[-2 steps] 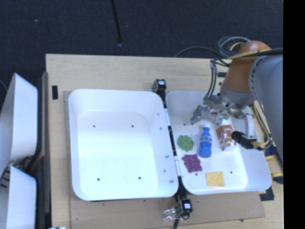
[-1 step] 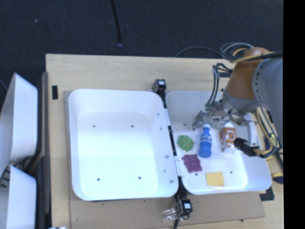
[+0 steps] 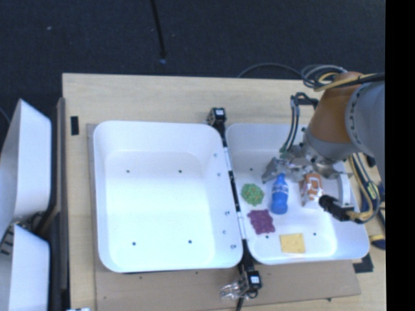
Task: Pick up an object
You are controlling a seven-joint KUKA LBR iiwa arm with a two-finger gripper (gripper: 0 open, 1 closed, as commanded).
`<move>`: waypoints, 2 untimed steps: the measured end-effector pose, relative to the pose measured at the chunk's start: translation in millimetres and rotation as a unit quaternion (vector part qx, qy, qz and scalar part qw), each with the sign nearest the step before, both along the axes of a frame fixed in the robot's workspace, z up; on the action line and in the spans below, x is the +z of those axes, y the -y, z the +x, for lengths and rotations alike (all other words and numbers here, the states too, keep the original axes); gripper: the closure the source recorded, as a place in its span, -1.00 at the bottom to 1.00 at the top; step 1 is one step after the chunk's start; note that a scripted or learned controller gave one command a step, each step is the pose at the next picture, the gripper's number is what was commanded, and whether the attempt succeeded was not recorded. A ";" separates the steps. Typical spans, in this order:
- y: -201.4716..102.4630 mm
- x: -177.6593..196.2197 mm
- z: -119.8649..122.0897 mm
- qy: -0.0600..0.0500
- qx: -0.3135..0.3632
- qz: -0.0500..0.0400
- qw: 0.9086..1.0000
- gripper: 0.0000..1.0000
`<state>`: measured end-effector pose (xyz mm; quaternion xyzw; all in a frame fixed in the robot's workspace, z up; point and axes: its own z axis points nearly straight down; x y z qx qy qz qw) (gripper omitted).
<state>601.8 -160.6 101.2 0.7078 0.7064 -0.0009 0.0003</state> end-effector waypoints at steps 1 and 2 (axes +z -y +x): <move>0.7 11.4 2.0 0.003 -0.002 0.000 1.000 1.00; -92.7 106.6 13.7 0.006 0.007 0.002 1.000 1.00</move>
